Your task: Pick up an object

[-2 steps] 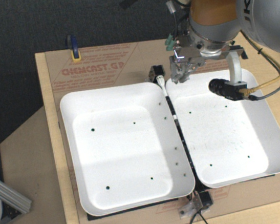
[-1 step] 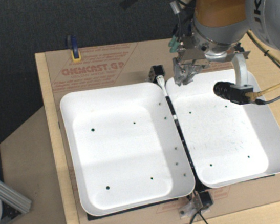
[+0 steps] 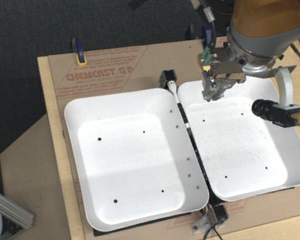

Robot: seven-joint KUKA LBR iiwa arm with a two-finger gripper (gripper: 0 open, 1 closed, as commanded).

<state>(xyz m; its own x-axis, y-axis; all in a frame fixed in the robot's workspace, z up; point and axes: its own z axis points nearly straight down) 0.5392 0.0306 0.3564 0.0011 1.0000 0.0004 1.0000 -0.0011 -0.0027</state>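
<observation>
My gripper hangs over the far left corner of the right bin; I cannot tell how it is set. I spot no loose object in the 2 bins, left bin included, so I judge nothing is picked.

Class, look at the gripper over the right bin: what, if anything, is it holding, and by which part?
Nothing visible: the gripper hangs over the right bin's far-left corner with no object seen between its fingertips.
</observation>
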